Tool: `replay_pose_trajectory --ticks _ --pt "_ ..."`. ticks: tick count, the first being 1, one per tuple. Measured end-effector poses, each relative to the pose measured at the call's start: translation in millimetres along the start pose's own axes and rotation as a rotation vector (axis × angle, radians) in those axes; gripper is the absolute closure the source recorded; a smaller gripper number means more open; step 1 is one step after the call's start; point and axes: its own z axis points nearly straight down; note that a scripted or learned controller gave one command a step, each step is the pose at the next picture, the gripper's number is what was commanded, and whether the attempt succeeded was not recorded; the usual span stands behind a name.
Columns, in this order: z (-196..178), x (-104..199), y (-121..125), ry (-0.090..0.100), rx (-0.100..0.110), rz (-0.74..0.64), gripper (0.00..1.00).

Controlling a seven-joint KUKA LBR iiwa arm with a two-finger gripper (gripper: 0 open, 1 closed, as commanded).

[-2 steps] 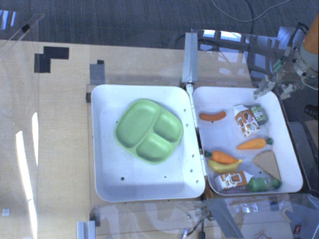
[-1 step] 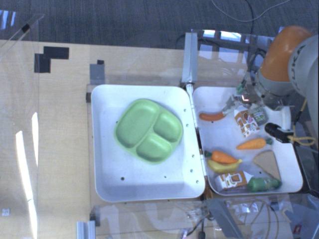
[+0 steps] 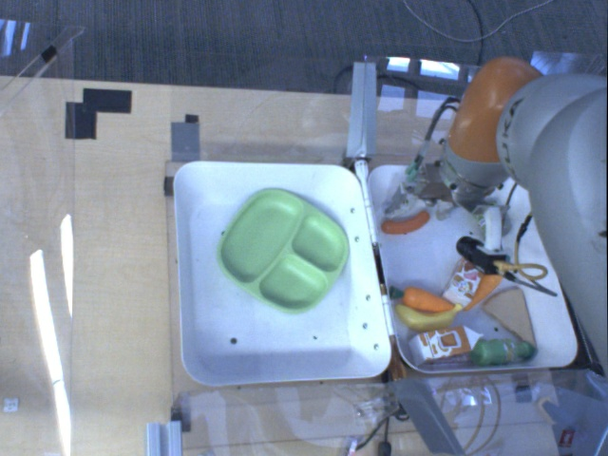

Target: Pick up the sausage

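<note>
Sausage (image 3: 407,223): a short red-orange piece is seen lying flat in the upper left part of the right bin (image 3: 562,342), near the wall between the two bins. It lies almost level, with a slight tilt.
Gripper (image 3: 425,194): it is seen low over the upper part of the right bin, just above and to the right of the sausage. Whether it is open or closed cannot be told, because the metal parts are blurred and are partly covered by the wrist. Contact with the sausage cannot be confirmed.
Arm (image 3: 560,141): the grey body is seen coming in from the right, and the orange band (image 3: 494,107) is placed above the wrist.
Left bin (image 3: 199,350): a light green plate (image 3: 283,248) with three compartments is placed near its middle, slightly turned.
Right bin, lower part: an orange carrot (image 3: 427,300) and a yellow banana (image 3: 423,317) are laid side by side and are touching. Below them a small printed carton (image 3: 445,344) and a green bottle (image 3: 499,351) are found near the front wall.
Right bin, middle part: scissors (image 3: 499,264) with black blades and yellow handles are seen. A small red and white packet (image 3: 465,281) is just beside them.
Counter (image 3: 95,274): light wood, with black tape marks (image 3: 95,110) at the upper left.
</note>
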Motion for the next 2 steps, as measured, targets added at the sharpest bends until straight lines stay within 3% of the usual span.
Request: replay_pose_trajectory --ticks 1,2 --pt "0 0 -35 0.001 0.001 -0.185 0.0" --pt "-13 2 -31 0.002 -0.009 -0.186 1.0"
